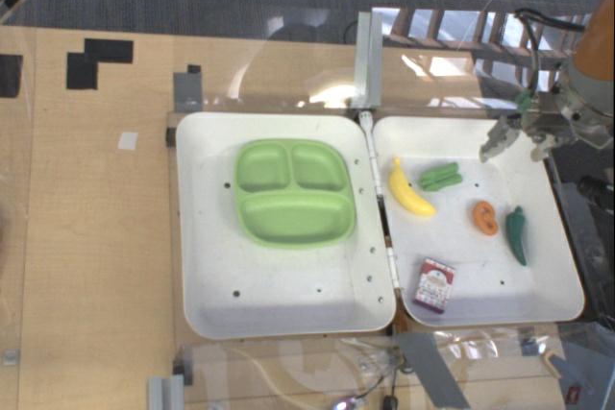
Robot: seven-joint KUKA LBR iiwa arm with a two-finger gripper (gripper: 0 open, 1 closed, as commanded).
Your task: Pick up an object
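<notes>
In the right bin (557, 302) lie a yellow banana (409, 190), a light green bean pod (440, 178), an orange piece (485, 217), a dark green pepper (517, 233) and a small red and white box (434, 285). My gripper (517, 137) hangs open above the bin's far right corner, with two grey fingers pointing down and nothing between them. It stands up and to the right of the pod and above the orange piece and pepper.
The left bin (207, 283) holds a green divided plate (293, 192). A metal divider (368, 72) and a frame rise behind the bins. Cables run at the upper right. The wooden bench (86, 235) spreads to the left.
</notes>
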